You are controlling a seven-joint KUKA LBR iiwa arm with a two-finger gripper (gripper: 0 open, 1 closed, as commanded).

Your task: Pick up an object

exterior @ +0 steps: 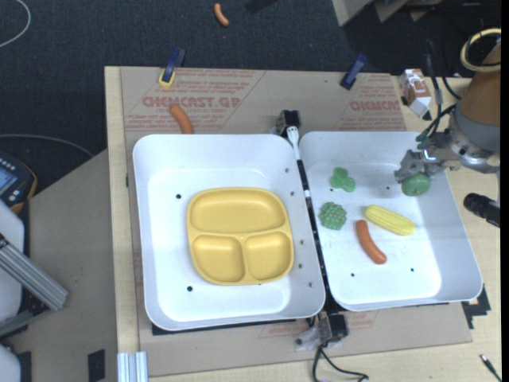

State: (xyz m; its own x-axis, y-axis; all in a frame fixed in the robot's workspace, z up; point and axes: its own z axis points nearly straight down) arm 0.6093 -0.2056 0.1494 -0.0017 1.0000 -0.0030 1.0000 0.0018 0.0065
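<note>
Green toy vegetable [415, 185] under the tool [417, 168], right bin's [445, 281] far right part.
Nearer me lie sausage [371, 242] and corn [390, 220]; I judge the tool sits low to grasp, though I cannot tell its opening or any hold.

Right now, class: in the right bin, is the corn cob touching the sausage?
Apart. The camera view shows a strip of white bin floor between the corn cob and the sausage.
</note>
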